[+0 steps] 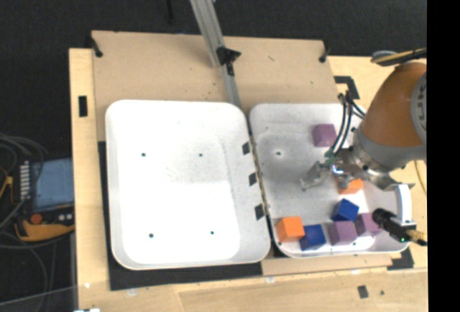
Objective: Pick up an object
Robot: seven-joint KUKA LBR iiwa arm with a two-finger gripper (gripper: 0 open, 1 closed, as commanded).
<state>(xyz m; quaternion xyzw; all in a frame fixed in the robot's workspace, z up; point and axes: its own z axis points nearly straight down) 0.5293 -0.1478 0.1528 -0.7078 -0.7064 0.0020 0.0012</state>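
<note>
An orange block (353, 187), partly hidden under the wrist, was judged the likeliest object of the pick, since it lay just beside the gripper (316, 175) on the side toward the arm, in the right bin (287, 127). The gripper was seen low over the bin floor near the bin's middle, and whether it was released or clenched could not be told; nothing was seen held in it. No long axis could be made out on the block, as too little of it was shown. A blue block (346, 210) was seen just below it, and a purple block (324, 134) farther up the bin, apart from the gripper. Along the near wall another orange block (291, 228), a blue one (313, 237) and a purple one (342, 233) were lined up close together, so little room was left there. Open floor was left toward the left bin (180, 181), where a descent would be unobstructed.
</note>
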